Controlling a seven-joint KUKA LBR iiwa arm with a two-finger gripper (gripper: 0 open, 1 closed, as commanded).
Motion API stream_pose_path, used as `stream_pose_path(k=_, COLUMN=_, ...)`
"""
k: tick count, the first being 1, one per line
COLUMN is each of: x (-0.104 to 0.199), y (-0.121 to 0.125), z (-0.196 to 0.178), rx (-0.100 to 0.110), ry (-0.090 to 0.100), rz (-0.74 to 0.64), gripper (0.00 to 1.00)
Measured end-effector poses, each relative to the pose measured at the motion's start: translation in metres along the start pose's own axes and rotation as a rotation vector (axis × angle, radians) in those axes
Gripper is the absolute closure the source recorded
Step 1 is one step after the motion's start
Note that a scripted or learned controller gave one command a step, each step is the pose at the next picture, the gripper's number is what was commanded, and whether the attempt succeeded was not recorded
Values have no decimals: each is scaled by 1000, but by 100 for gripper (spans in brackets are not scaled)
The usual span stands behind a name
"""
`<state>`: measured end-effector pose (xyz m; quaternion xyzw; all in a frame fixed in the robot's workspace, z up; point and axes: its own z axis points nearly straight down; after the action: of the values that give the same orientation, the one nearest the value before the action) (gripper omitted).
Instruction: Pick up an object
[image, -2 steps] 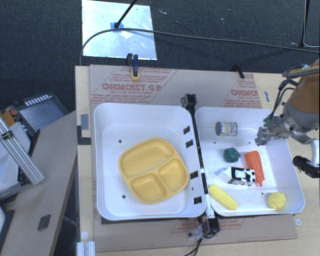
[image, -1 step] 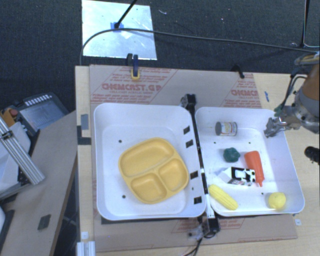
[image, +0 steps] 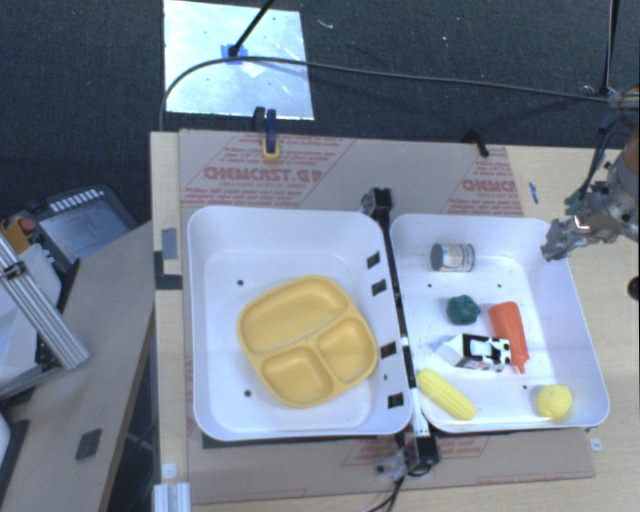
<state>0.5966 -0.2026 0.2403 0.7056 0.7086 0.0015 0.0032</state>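
The right bin (image: 565, 290) holds a small tin can (image: 452, 257) lying at the back, a dark green lump (image: 463, 309), an orange carrot-shaped toy (image: 509, 334), a black-and-white cow-patterned piece (image: 484, 352), a yellow corn cob (image: 446, 394) and a yellow lemon (image: 554, 401). My gripper (image: 563, 238) hangs at the far right, over the right bin's back right rim, apart from all the objects. Nothing shows between its fingers.
A yellow three-compartment plate (image: 305, 340) lies in the left bin (image: 215, 300). A black divider with clips (image: 392, 300) runs between the bins. Cardboard (image: 300, 165) lies under both bins. A yellow clamp (image: 269, 135) sits at the back edge.
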Motion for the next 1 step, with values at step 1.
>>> stream_pose_path(k=1, x=55, y=-10, z=-8, rx=4, ry=4, rz=-5, gripper=100)
